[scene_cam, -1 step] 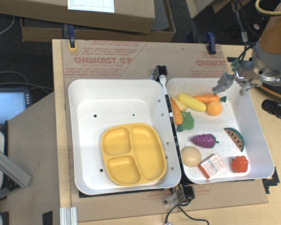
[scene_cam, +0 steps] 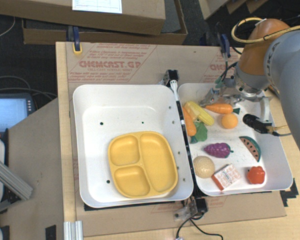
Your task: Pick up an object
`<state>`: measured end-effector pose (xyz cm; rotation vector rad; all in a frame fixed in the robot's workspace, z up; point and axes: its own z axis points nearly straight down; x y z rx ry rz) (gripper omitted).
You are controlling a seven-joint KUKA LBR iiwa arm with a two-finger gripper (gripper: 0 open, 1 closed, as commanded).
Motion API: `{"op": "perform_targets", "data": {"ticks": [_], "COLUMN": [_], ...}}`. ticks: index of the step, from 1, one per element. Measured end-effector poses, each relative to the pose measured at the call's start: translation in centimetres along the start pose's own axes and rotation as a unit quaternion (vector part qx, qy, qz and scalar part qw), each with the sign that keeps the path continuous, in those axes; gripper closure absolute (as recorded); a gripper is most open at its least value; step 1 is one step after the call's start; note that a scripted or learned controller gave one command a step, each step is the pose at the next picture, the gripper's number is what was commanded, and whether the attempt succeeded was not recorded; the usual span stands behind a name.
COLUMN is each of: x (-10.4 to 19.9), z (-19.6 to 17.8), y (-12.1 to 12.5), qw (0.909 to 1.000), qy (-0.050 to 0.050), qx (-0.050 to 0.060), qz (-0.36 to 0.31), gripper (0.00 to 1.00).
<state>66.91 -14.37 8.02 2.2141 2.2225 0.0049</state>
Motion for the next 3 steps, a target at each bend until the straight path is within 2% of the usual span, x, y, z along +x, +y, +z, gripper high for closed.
{"op": "perform_targets", "data": {"ticks": [1,2,3], "x": [-0.1,4.4,10.8], "z": [-1.6,-0.5,-11.1], "y": [-0.2,-9.4,-9.8], "qw": [1.0,1.0,1.0], "qy": [0.0,0.002,0.001], "qx": [0.001,0.006,-0.001], "qz": [0.001,0.002,-0.001], "gripper": [1.0,1.0,1.0]}}
